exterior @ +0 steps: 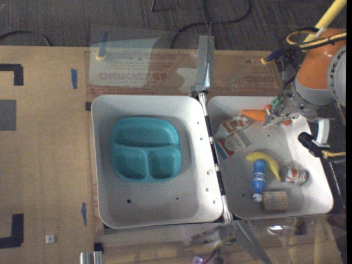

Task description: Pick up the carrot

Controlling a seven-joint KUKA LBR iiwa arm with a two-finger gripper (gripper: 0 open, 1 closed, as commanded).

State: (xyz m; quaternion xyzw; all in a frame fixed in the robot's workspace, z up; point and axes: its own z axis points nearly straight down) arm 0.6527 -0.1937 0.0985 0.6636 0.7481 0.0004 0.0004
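Note:
The carrot (pixel 253 115) is a short orange piece lying near the far edge of the right bin (pixel 313 202), pointing left to right. My gripper (pixel 274 117) hangs at the carrot's right end, low over the bin floor, touching or nearly touching it. The grey wrist and its orange band rise above it toward the right. The carrot's right tip is hidden behind the gripper.
The right bin also holds two snack packets (pixel 235 133), a yellow banana (pixel 263 161), a blue bottle (pixel 258 179), a red-and-white can (pixel 294 175) and a brown speckled block (pixel 274 200). A teal divided plate (pixel 146 148) lies in the left bin (pixel 104 191).

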